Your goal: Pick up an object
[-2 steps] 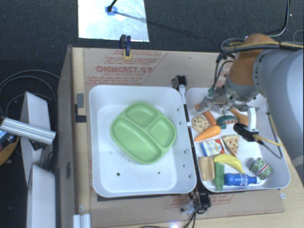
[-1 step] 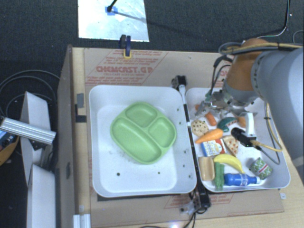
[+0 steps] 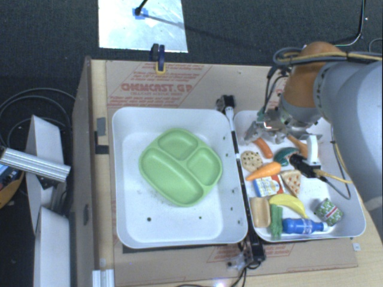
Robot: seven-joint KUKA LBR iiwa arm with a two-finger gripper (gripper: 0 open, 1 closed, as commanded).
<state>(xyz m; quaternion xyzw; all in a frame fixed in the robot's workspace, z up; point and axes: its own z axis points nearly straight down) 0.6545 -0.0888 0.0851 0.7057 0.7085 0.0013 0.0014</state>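
Claw [image 3: 267,129]: low over right bin's [image 3: 358,220] far end, near a sausage [image 3: 263,146]; finger state cannot be told.
Left bin [image 3: 128,160]: green divided plate [image 3: 181,167].

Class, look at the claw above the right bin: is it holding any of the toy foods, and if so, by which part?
It cannot be told. The claw sits low over the right bin, right by the small orange sausage, but the view does not show anything gripped.
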